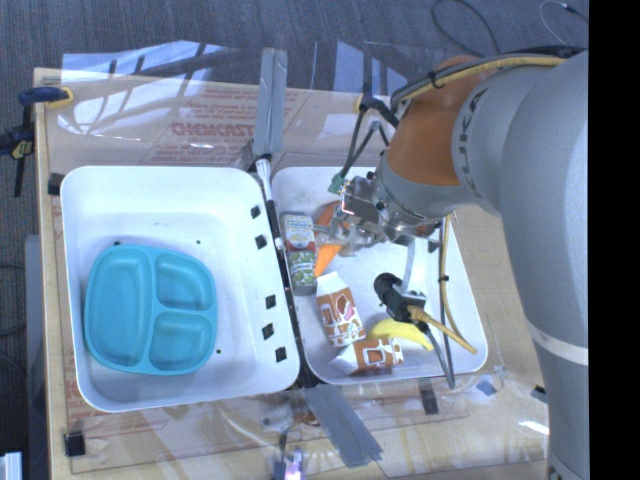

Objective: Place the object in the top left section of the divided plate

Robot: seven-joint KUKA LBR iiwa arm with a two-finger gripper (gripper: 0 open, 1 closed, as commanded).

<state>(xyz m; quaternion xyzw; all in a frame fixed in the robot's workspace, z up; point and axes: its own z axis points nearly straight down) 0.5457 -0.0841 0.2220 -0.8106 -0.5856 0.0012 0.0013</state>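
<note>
One grey arm (pixel 520 168) bent over right bin (pixel 465 298), end effector (pixel 350 223) low among packets, grip state unclear

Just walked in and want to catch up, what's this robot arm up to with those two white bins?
The grey arm reaches in from the right, its gripper low over the right bin, among small grocery items: a can, a little carton, a banana and something orange. The blue divided plate sits in the left bin with nothing in its sections. I can't tell whether the gripper has grabbed anything, so placing an item in the plate's top left section is not yet done.
</note>
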